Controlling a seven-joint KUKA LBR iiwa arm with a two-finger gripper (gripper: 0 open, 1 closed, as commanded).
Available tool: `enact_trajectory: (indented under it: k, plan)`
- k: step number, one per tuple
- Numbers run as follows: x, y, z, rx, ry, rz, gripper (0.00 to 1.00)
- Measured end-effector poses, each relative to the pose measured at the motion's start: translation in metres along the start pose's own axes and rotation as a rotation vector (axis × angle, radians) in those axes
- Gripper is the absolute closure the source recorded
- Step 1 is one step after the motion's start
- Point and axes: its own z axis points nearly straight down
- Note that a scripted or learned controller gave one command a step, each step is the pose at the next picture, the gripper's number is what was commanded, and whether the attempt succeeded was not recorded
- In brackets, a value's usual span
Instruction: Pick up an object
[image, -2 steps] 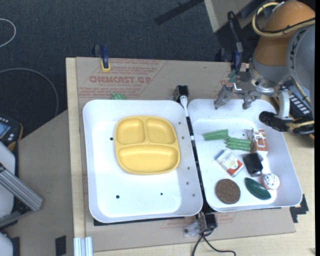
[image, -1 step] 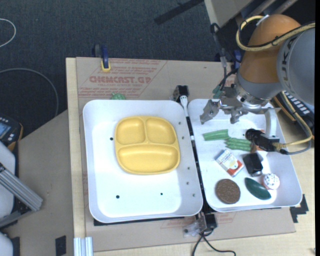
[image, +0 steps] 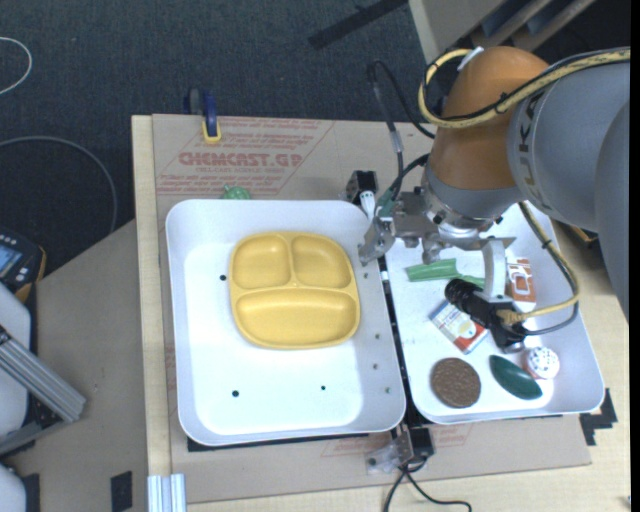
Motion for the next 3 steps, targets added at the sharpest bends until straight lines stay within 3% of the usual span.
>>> enact_trajectory:
  k: [1,2,3]
  plan:
    - [-0.003,0.002,-0.010,-0.004,-0.001,0.004,1.00]
    - [0.071,-0.047,-0.124,-0.012,0.001,-0.003,1.00]
    - [0.123,-0.067,-0.162,-0.009,0.000,0.000,1.00]
